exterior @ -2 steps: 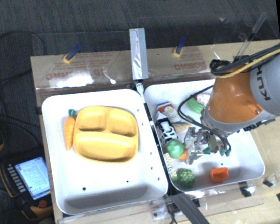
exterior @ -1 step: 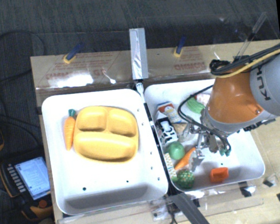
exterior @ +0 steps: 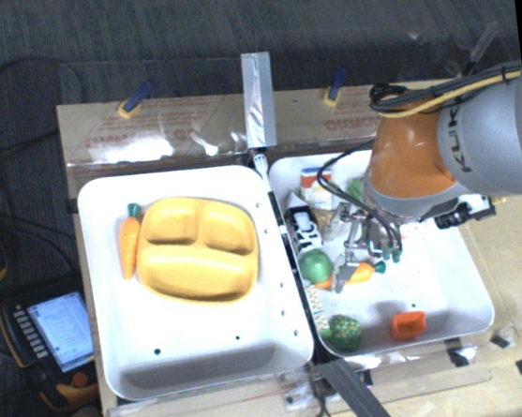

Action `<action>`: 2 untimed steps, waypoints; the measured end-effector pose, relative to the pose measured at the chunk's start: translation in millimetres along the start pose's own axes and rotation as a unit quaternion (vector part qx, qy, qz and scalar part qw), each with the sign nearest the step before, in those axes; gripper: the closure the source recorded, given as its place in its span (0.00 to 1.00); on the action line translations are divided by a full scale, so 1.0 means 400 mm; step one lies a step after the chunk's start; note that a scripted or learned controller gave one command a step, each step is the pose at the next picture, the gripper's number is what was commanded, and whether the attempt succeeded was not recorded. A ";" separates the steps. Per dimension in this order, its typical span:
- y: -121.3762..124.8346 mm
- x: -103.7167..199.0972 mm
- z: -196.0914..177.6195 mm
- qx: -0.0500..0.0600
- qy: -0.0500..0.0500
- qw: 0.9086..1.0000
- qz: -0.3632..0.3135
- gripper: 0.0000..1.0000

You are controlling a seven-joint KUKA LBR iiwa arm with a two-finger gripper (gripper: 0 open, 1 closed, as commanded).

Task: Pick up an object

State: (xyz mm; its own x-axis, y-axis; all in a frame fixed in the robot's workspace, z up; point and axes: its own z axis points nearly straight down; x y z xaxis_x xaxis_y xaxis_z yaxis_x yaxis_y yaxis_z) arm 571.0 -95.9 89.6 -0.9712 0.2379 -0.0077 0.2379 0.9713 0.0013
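Note:
My gripper (exterior: 354, 262) hangs low over the middle of the right bin (exterior: 459, 282), below the arm's orange band. A small orange-yellow object (exterior: 363, 273) lies right at its tip; whether it is gripped I cannot tell. A green ball (exterior: 316, 265) sits just to the gripper's left. Near the front edge lie a green speckled object (exterior: 343, 331) and an orange-red block (exterior: 407, 324). A black-and-white packet (exterior: 304, 232) and a small bottle (exterior: 313, 182) stand at the bin's back left, partly hidden by the arm.
The left bin (exterior: 193, 343) holds a big yellow bread-shaped object (exterior: 195, 249) and a carrot (exterior: 129, 243) beside it. A ridge between the two bins (exterior: 287, 266) runs close to the green ball. Cables and devices lie off the bench's left side.

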 end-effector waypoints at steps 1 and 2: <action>-0.174 0.096 -0.003 0.002 -0.003 0.992 -0.126 0.00; -0.021 0.057 -0.003 0.002 -0.004 0.971 -0.241 0.00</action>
State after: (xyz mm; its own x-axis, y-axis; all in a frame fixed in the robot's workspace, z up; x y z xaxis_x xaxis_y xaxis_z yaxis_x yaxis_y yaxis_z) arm 546.9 -98.6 90.6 -0.9699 -0.2431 -0.0140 -0.2430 0.9700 -0.0074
